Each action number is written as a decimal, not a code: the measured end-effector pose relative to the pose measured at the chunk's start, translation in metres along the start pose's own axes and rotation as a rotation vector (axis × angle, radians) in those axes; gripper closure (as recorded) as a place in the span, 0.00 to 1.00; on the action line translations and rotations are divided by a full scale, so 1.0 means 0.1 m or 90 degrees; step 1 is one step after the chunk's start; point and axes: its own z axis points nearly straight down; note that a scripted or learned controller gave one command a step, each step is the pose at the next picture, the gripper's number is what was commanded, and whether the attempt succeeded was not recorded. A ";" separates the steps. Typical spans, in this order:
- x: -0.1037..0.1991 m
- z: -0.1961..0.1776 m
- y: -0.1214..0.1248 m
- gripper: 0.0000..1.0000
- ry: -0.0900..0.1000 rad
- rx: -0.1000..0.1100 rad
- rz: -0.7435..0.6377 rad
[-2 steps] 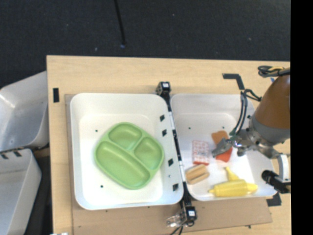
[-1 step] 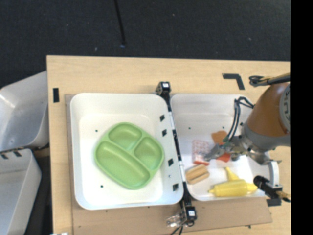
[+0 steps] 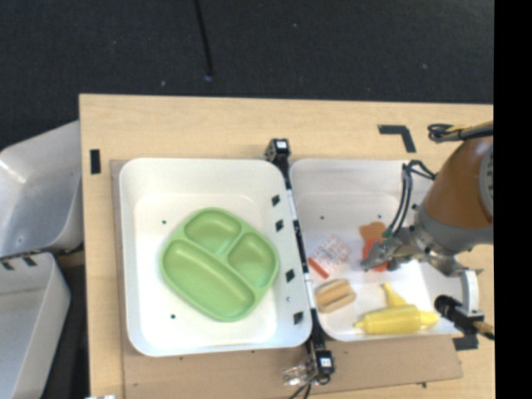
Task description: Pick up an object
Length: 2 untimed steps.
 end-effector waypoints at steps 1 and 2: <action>-0.04 -0.44 -0.03 1.00 0.000 0.000 0.001; -0.04 -1.04 0.08 1.00 -0.001 -0.002 -0.007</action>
